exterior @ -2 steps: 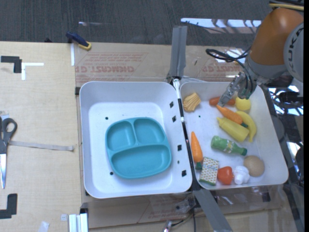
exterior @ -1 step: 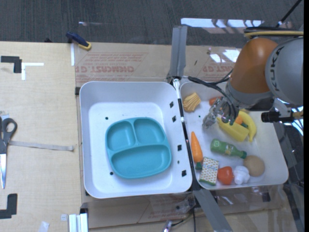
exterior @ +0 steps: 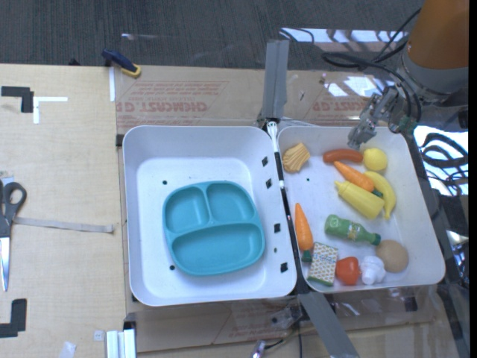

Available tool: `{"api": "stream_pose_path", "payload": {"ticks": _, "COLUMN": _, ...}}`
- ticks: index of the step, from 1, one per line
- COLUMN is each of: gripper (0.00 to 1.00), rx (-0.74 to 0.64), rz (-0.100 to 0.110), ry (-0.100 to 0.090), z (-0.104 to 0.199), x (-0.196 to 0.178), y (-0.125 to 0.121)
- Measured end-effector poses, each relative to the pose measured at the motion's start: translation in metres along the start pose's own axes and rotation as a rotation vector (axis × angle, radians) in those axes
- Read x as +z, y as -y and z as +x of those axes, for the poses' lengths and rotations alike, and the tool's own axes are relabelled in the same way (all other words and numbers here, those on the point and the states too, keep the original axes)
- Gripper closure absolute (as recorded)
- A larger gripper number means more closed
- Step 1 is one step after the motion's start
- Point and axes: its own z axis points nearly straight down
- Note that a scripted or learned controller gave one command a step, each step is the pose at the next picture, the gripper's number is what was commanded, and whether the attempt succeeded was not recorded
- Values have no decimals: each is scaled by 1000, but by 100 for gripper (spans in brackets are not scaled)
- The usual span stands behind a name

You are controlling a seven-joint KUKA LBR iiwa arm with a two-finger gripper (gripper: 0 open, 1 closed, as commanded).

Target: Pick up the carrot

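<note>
I see the left bin (exterior: pixel 141 222) holding a blue divided plate (exterior: pixel 215 228), the right bin (exterior: pixel 426 237) with toy food, my gripper (exterior: pixel 364 134) upper right gripping nothing, aperture unclear, carrot (exterior: pixel 303 226) at right bin's left edge.

Grey arm (exterior: pixel 417 80) with orange band entering from upper right, gripper (exterior: pixel 364 134) angled down-left, nothing held

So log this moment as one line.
task: pick carrot | pincer above right bin's far edge | carrot by left wall, untouched
</note>
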Motion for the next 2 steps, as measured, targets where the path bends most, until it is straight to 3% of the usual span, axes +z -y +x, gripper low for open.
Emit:
{"api": "stream_pose_path", "payload": {"ticks": 1, "gripper": 100, "rx": -125, "rz": 1, "ry": 1, "z": -59, "x": -139, "y": 86}}
{"api": "stream_pose_path", "payload": {"ticks": 2, "gripper": 100, "rx": -17, "rz": 2, "ry": -1, "z": 11, "x": -148, "y": 143}}
